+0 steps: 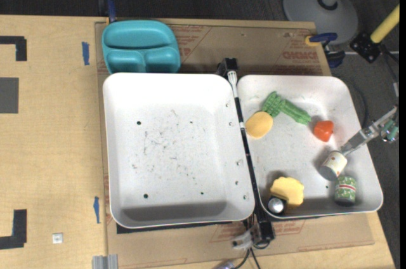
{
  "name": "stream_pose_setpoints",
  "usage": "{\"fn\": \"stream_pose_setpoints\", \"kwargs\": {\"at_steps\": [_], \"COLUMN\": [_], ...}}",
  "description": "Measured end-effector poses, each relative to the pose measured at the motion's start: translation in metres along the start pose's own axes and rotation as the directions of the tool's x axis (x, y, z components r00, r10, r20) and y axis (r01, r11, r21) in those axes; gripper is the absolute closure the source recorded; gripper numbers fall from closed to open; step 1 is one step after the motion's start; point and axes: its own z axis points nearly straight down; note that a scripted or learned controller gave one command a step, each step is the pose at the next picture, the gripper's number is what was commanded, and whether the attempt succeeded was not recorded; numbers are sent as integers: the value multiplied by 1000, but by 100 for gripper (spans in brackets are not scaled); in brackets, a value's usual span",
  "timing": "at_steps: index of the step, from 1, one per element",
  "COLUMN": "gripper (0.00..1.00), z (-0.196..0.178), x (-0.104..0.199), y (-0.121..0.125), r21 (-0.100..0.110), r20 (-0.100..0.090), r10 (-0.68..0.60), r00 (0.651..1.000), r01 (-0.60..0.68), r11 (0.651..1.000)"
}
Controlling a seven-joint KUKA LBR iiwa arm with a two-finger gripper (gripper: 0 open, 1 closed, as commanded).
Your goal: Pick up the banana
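A stubby yellow piece that looks like the banana [287,190] lies near the front edge of the right bin [298,87]. My gripper [355,142] reaches in over that bin's right rim as a thin grey shape. Its tip hangs just above a white cylinder [334,164]. It is well to the right of the banana and a little behind it, and nothing is visibly held in it.
The right bin also holds a rounder yellow fruit [259,124], a green toy [287,108], an orange-red piece [323,129], a green can [346,190] and a small dark round object [276,204]. The left bin [171,147] is beside it, with a teal tray [141,45] behind.
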Motion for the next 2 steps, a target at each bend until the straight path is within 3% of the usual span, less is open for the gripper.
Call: {"fn": "stream_pose_setpoints", "kwargs": {"at_steps": [1,2], "gripper": [0,0], "z": [125,179], "x": [59,80], "y": [26,40], "r21": [1,-9], "r20": [-3,8], "r10": [-50,-349], "r00": [999,937], "r01": [50,349], "r11": [999,937]}}
